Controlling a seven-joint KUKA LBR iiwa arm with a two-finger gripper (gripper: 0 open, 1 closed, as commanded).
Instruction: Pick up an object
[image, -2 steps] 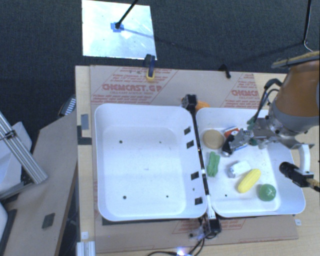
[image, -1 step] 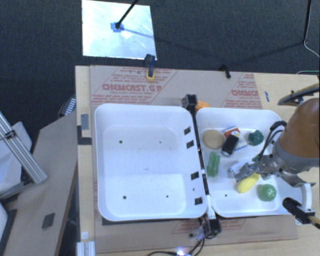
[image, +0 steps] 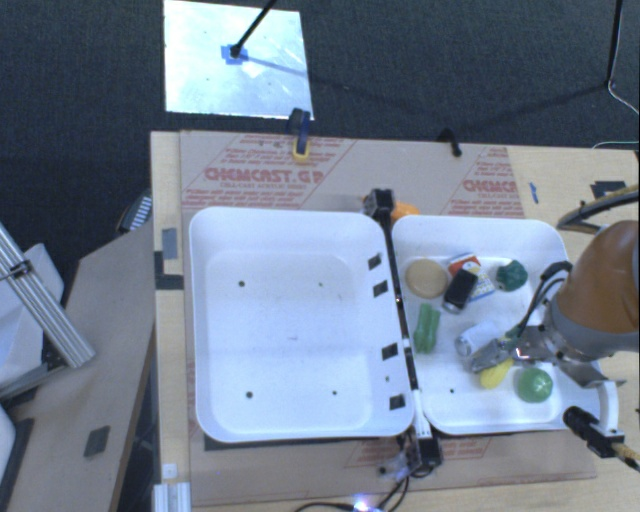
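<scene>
The right bin (image: 540, 238) holds several small objects. A green cylinder (image: 427, 328) lies near its left wall. A tan round disc (image: 427, 278), a black block (image: 460, 290) and a dark green piece (image: 512, 275) lie toward the back. My gripper (image: 498, 353) reaches in from the right and sits low over the bin's front part. It is right above a yellow object (image: 493, 376) and next to a grey metallic piece (image: 470, 345). A green ball (image: 533, 385) rests just to its right. Nothing is visibly held.
The left bin (image: 215, 230) stands beside the right one, with a black clipped divider (image: 395, 300) between them. An orange object (image: 404, 211) lies outside the bins at the back. The arm's orange band (image: 605, 280) hangs over the right bin's right edge.
</scene>
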